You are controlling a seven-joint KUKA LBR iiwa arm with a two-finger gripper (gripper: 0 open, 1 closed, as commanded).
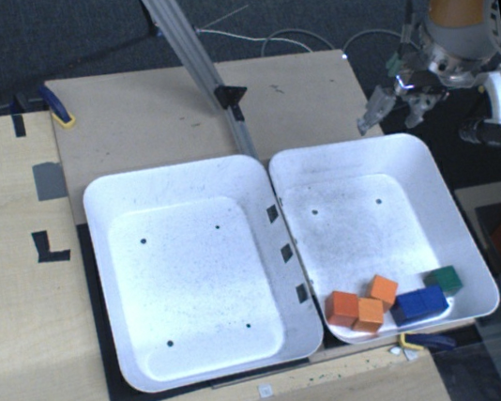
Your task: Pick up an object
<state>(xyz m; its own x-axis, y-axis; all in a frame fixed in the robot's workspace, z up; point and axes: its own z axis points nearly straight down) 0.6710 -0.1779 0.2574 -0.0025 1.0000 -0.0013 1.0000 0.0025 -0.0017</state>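
Currently the gripper [398,105] hangs at about two o'clock, just past the far rim of the right bin [446,173], its fingers spread apart and holding nothing. Well apart from it, at five o'clock along that bin's near wall, three orange blocks [361,306] huddle touching, with a blue block [418,306] beside them and a green block [445,279] just behind. They look light, stiff and flat-faced; the blue block's long sides seem the easiest hold.
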